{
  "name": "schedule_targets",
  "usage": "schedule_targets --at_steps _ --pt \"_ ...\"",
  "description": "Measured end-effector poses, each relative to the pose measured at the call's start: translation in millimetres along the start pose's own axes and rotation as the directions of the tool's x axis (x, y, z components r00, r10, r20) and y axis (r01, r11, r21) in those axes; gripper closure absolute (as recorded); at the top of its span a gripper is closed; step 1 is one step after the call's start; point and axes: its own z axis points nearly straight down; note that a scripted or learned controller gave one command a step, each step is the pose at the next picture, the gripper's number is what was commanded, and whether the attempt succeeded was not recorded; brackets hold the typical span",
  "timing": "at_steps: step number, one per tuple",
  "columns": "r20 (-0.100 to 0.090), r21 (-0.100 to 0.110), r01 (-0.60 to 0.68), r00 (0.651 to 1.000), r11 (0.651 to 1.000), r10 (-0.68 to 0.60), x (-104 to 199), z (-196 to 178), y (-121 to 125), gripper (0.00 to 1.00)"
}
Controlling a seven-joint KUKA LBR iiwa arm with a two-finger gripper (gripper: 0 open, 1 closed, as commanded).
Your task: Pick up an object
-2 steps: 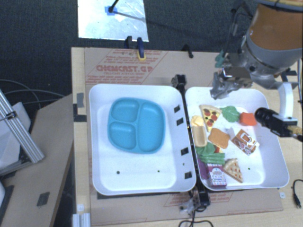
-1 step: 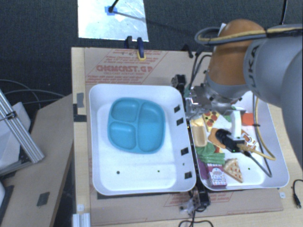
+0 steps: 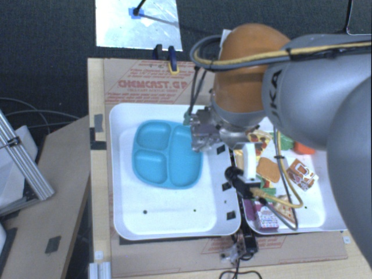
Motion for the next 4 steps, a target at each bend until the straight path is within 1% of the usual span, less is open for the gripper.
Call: schedule_targets --at_steps 1,2,3,4 --pt "0.0 0.001 -0.002 1.0 1.0 0.002 57.5 -25.1 -50.1 1.0" --pt "0.002 0.0 -0.006 1.0 1.0 0.006 53.2 -34.9 -47.5 1.0" --pt "0.004 -0.003 -0.013 1.0 1.0 0.013 60.9 15.5 42.1 1.0" --pt "0.002 -0.002 -0.007 1.0 1.0 0.007 99.2 -24.1 30.5 1.0"
